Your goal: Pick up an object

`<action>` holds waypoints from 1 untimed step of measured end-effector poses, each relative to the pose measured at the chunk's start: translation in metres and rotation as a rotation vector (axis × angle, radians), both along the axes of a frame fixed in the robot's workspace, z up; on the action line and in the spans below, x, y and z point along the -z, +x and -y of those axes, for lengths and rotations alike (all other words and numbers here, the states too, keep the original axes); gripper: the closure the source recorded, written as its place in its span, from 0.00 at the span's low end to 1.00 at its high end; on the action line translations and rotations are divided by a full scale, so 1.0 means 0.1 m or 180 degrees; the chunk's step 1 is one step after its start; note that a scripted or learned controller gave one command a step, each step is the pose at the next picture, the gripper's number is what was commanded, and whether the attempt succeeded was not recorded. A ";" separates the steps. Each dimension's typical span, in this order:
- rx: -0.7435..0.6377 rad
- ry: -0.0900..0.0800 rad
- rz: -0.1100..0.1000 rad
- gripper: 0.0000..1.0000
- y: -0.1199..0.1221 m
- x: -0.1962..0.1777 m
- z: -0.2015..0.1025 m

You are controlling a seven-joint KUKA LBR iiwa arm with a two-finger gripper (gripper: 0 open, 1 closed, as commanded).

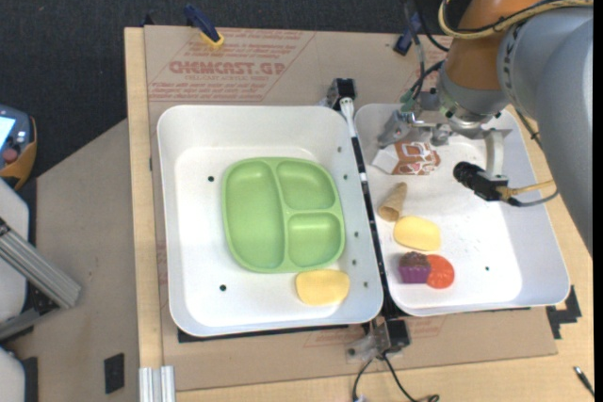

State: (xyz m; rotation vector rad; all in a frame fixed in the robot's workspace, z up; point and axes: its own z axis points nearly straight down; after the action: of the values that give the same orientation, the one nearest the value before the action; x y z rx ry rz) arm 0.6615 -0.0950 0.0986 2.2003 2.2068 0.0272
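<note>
The gripper [415,129] sits low over the far end of the right bin [528,282], but its fingers blur into the wrist hardware, so I cannot tell whether they are spread or closed; a crumpled white-and-brown packet [412,158] lies just beneath it. Nearer in that bin lie a tan cone [392,200], a smooth yellow lump [416,233], a purple piece [413,267] and an orange-red piece [440,272], the last two touching. The left bin [188,202] holds a glossy green divided tray [283,214] with a second yellow lump [322,286] beside it, both bins resting on a cardboard-covered bench [151,108].
</note>
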 end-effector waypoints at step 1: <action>0.0005 0.0013 -0.0077 0.00 0.07 0.12 -0.02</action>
State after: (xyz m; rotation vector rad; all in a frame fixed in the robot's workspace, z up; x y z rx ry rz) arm 0.6682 -0.0926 0.0864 2.2161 2.2194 0.0053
